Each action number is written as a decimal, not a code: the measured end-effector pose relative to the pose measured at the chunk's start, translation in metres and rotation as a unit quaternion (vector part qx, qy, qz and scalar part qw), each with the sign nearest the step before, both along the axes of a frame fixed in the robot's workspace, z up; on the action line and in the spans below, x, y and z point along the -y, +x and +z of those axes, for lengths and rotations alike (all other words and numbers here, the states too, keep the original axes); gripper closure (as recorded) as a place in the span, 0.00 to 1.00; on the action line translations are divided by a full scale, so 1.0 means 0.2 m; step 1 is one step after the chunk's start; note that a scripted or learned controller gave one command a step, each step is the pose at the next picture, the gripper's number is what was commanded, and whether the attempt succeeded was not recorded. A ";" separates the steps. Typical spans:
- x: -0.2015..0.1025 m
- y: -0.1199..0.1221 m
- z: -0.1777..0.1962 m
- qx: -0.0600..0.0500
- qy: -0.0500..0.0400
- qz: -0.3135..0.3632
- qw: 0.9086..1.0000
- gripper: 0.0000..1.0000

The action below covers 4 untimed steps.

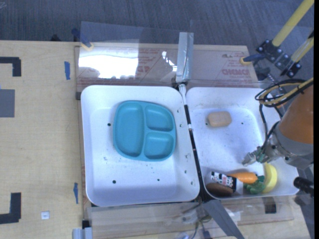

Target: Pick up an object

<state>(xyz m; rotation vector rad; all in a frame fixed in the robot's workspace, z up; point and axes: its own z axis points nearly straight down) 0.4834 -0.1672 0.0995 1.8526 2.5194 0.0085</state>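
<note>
The gripper [255,156] hangs low in the right bin [227,138], just above a carrot [242,177] lying crosswise along the near wall, green top toward the banana [270,177]. I cannot tell the gripper's state. A bread roll [219,119] sits farther back.

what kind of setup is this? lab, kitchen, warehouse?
Most likely a robotics lab bin-picking rig, not a kitchen. Two shallow white bins sit side by side on a wooden bench marked with tape; one holds a blue divided plate, the other toy food such as a carrot and banana, with the gripper hanging above.
</note>
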 end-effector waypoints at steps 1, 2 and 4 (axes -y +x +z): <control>-0.07 0.08 0.17 -0.006 0.003 -0.133 0.991 1.00; -0.05 -0.01 0.34 -0.004 0.003 -0.147 0.989 1.00; -0.26 0.00 -0.05 -0.002 -0.001 0.187 0.982 1.00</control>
